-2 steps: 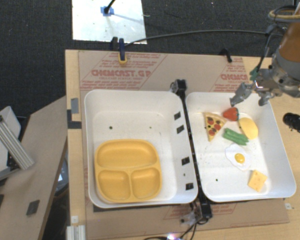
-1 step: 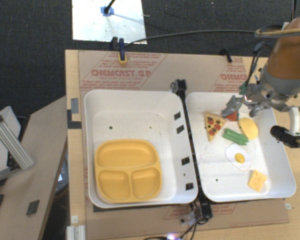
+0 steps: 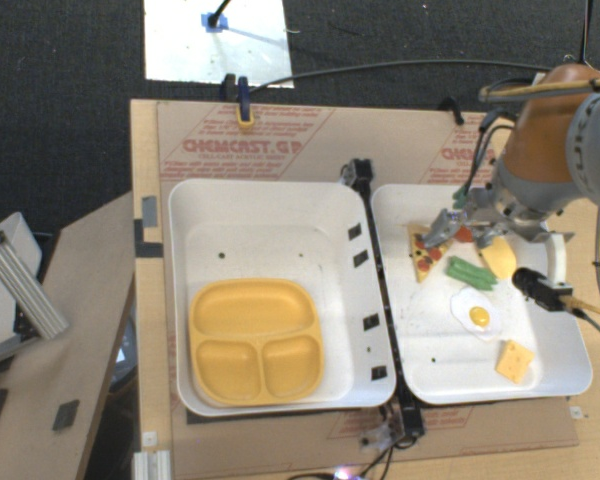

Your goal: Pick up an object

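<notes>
— Bench, cardboard-lined, two white bins. Contents of the right bin?

— Toy food, flat pieces: pizza slice, green bean, fried egg, cheese wedge. Likely light, stiff, smooth plastic; thin edges, best pinched across the narrow width.

— Gripper?

— Low over the pizza slice, near the far wall; grip state cannot be told.

— Clearance?

— Tight by the centre divider; open floor toward the near rim. Left bin holds a yellow tray.

Bright, even overhead light fills the scene. The two white bins nearly wash out, with soft, faint shadows along their inner walls. The arm at 3 o'clock looks slightly blurred; the dark floor toward 12 o'clock appears grainy.
</notes>
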### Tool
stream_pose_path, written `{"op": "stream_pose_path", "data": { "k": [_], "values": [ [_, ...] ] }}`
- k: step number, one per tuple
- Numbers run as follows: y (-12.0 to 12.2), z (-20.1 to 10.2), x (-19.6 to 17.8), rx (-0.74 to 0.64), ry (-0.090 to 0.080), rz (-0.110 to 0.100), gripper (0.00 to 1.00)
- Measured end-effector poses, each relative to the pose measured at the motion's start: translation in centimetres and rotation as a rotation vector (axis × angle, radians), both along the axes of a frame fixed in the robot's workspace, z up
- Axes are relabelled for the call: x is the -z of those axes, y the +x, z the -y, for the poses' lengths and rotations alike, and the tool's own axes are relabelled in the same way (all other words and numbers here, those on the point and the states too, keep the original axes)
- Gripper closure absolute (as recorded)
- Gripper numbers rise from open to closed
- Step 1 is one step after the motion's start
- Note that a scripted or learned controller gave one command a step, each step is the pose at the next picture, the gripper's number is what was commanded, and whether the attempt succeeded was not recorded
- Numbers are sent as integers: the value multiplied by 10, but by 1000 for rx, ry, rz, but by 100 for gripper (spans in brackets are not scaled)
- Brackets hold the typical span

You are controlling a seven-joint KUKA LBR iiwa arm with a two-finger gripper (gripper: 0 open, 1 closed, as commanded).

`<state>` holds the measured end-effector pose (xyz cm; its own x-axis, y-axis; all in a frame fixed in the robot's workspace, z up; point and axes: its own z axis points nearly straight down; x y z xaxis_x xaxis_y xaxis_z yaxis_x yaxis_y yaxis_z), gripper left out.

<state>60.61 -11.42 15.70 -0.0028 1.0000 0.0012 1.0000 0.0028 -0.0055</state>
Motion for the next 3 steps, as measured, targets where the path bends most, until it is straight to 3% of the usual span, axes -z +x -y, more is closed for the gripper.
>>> {"op": "stream_pose_path", "data": {
  "k": [1,2,3],
  "values": [
    [10,-1,55,-1,0,0,0],
    [11,0,43,1,-1,4,100],
    [13,-9,-4,-2,-1,9,100]
  ]
}}
